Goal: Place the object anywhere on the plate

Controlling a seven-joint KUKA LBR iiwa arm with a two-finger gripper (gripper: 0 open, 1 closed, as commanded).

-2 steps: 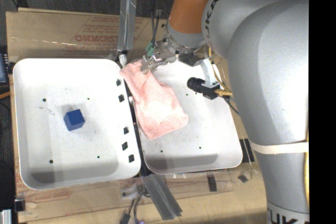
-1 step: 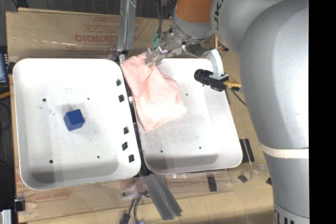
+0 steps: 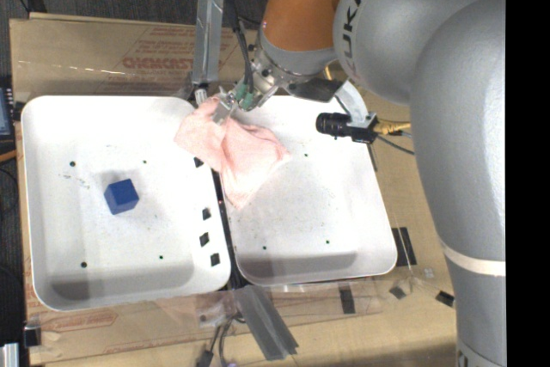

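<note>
The gripper (image 3: 230, 106), upper centre of frame, is clamped on the top corner of the pink cloth (image 3: 239, 152). The cloth hangs down-frame across the divider between the bins. No plate is identifiable; the blue cube (image 3: 122, 195) lies well to the left.
</note>
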